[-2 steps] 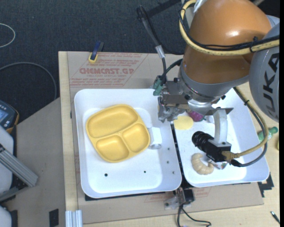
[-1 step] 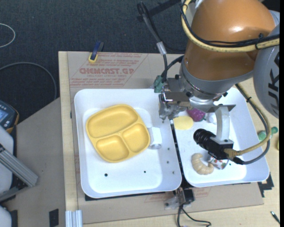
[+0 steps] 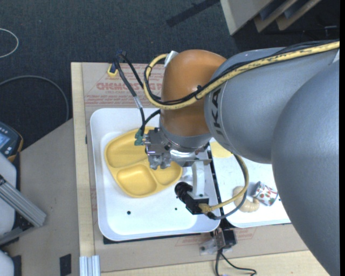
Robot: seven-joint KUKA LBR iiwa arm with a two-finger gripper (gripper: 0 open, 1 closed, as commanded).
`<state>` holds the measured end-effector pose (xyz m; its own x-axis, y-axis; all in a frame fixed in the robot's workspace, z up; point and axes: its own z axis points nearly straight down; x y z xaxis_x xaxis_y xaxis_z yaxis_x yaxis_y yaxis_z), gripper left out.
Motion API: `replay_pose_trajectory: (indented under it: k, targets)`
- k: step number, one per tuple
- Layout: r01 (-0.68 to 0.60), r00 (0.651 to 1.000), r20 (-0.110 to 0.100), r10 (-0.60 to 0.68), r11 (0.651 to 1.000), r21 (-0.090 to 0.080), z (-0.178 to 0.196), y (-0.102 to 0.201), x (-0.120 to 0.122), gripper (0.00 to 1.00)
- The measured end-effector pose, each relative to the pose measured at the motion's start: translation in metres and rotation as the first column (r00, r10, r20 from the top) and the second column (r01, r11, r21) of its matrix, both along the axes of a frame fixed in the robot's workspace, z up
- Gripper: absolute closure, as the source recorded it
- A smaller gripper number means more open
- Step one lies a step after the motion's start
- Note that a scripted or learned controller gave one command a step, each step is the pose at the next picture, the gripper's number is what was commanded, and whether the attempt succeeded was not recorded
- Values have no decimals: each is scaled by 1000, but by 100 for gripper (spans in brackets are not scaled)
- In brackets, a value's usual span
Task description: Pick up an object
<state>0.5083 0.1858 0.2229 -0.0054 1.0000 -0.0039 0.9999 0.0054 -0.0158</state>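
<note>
Arm (image 3: 269,124) reaches in from the right, orange wrist (image 3: 186,91) pointing pretty much straight down. Gripper (image 3: 160,156) hangs low, mostly tucked under the wrist I think.

Around your bench (image 3: 86,178) you see dark grey carpet (image 3: 48,48), evenly lit and without hard shadows. The bench top is pale brown, with red printed lettering (image 3: 116,86) near its far edge. A thin pale cable (image 3: 18,42) loops over the carpet at far left. An aluminium rail (image 3: 21,202) lies slantwise at lower left, and pale boards (image 3: 259,13) sit at the top right.
</note>
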Motion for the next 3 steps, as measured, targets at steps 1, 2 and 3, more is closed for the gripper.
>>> replay_pose_trajectory:
  k: [1, 2, 3]
  targets:
    - [12, 1000, 29, -12, 1000, 4, 93, -57, 46, 100]
    - [5, 1000, 20, -5, 1000, 4, 99, -53, 43, 100]
    - [4, 1000, 23, -4, 1000, 4, 109, -52, 44, 100]
